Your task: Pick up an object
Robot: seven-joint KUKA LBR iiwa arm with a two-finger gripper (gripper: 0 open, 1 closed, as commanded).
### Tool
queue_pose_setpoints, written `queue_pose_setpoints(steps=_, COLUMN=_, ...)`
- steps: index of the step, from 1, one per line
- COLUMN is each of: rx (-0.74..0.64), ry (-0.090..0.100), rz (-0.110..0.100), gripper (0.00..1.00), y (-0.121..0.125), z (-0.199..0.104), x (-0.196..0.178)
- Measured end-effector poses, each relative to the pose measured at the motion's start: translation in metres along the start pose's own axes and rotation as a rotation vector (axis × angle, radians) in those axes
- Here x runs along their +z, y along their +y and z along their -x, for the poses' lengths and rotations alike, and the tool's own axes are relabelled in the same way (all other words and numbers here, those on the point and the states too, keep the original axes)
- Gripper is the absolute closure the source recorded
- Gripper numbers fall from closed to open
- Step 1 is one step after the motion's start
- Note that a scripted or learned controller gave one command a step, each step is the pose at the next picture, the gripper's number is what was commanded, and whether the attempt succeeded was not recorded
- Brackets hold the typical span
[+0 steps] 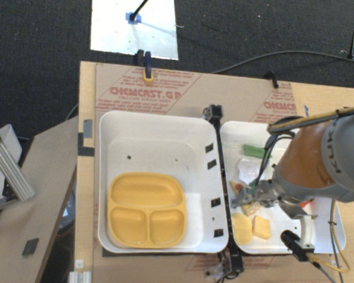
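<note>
Down in the right bin (323, 245) we see the gripper (249, 199); whether its jaws are apart or together we cannot tell. Just below them lie two pale yellow blocks (250, 227), with a green piece (253, 151) well above.

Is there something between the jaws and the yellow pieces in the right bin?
Nothing visible. The gripper sits low in the right bin, just above the yellow pieces, among other small items.
</note>
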State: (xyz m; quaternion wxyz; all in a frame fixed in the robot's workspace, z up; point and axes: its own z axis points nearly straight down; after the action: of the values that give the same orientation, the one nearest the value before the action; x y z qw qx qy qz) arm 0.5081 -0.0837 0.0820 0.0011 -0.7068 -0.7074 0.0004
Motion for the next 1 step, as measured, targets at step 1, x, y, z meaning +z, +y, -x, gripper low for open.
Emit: queue_pose_setpoints(steps=1, rx=0.001, ry=0.0, rz=0.003, gripper=1.0, y=0.0009, z=0.0002, x=-0.0126)
